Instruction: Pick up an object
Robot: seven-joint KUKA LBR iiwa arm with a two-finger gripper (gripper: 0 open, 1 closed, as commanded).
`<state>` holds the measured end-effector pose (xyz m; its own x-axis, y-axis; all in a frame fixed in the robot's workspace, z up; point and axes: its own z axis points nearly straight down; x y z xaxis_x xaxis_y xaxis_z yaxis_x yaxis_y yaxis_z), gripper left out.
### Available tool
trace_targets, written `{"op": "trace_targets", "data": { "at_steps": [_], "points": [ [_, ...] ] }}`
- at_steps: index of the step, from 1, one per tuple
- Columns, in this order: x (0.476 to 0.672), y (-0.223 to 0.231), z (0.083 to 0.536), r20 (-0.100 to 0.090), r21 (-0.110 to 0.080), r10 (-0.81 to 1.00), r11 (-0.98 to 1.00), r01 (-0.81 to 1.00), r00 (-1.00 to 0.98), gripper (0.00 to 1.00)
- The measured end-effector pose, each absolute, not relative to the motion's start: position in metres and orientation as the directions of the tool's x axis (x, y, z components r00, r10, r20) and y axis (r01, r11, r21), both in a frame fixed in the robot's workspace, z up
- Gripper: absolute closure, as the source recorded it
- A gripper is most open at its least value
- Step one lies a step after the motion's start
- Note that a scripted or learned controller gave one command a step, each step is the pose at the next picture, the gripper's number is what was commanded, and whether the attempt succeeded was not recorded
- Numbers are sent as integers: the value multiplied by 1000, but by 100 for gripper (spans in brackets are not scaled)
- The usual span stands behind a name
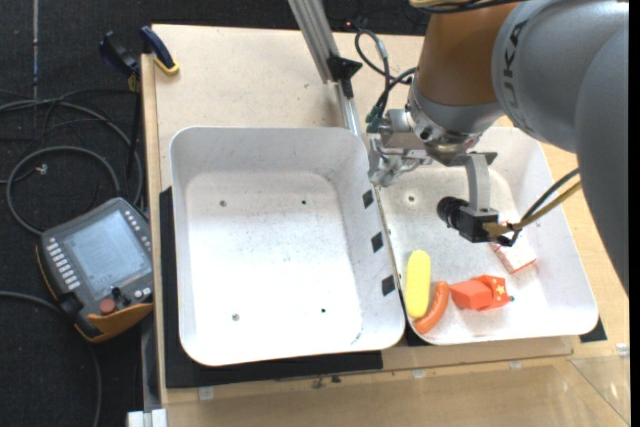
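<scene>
The right bin (pixel 566 267) holds a yellow banana-shaped piece (pixel 417 279) at its front left. Beside it lie a curved orange-red piece (pixel 432 309), an orange block (pixel 480 293) and a small white and pink block (pixel 516 259). My gripper (pixel 385 165) hangs over the far left corner of the right bin, near the wall shared with the left bin. It is well behind the objects and touches none of them. The bulky wrist (pixel 460 65) hides much of the bin's far side. A black unit (pixel 466 217) on a bracket hangs below the wrist.
The left bin (pixel 178 165) stands alongside. A slanted aluminium post (pixel 305 5) rises behind the bins, close to my wrist. A teach pendant (pixel 97 265) and cables lie on the floor to the left. A blue and yellow clamp (pixel 150 50) sits at the bench's far left corner.
</scene>
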<state>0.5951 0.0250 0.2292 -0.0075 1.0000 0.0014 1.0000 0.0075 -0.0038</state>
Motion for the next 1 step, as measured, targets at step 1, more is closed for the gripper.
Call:
{"op": "trace_targets", "data": {
  "at_steps": [1],
  "points": [
    [581,71,239,2,-1,1000,9,1000,-9,100]
  ]
}}
